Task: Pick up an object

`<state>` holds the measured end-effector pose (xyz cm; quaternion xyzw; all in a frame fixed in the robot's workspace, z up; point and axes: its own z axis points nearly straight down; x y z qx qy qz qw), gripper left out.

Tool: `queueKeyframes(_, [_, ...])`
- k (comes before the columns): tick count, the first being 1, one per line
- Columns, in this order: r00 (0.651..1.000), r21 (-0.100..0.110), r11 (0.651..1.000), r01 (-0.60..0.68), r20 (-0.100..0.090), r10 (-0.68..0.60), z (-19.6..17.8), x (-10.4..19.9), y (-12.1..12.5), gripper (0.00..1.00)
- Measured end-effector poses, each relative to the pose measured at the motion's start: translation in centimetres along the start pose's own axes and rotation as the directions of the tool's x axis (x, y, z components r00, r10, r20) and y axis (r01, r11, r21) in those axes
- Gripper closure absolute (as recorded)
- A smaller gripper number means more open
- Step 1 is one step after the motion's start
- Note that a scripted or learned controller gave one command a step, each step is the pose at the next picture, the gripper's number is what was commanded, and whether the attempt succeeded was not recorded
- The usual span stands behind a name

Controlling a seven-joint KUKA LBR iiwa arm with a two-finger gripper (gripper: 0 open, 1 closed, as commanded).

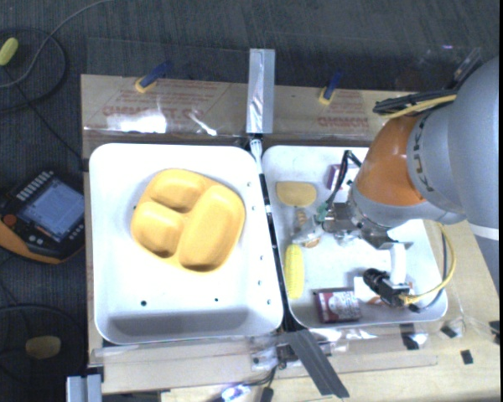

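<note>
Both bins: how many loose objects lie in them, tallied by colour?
Yellow: 2, the large yellow dish and the corn cob
Tan: 1, the round piece
Dark red: 1, the packet
Total: 4; the arm hides part of the right bin.

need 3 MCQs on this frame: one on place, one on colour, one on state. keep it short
1. Where does the big yellow object lie?
A. In the left bin
B. In the right bin
C. On the floor beside the bench

2. What colour is the band above the arm's wrist?
A. Blue
B. Green
C. Orange

3. How does the corn cob lie?
A. Lying flat near the right bin's left wall
B. Standing upright in the middle of the left bin
C. Stacked on top of the big yellow object

Answers:
1. A: it fills the middle of the left bin.
2. C: the band is plainly orange against the grey arm.
3. A: it lies lengthwise on the floor of the right bin, close to the wall between the bins.
</note>
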<state>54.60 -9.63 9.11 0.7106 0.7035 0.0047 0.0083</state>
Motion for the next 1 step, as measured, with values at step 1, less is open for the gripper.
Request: queueKeyframes(1, [0.998, 0.019, 0.998, 0.065, -0.005, -0.065, -9.18, 2.82, 1.87, 0.00])
